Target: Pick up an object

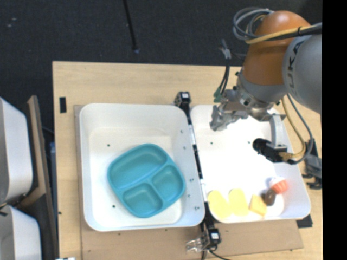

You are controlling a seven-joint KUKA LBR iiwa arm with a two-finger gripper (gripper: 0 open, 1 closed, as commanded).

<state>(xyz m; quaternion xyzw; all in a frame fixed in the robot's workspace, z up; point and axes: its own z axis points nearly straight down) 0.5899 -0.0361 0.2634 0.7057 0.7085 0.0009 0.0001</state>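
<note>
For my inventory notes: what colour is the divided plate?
The divided plate is plain teal blue, best seen in the camera view.

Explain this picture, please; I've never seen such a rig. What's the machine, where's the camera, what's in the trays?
One camera looks down at a slant on two shallow white bins. The grey and orange machine at the right is a robot arm; its jaws hang over the far left corner of the right bin, nothing visibly held. The left bin holds a teal divided plate. Along the right bin's near edge lie yellow pieces, a small brown item and an orange and white item.
</note>
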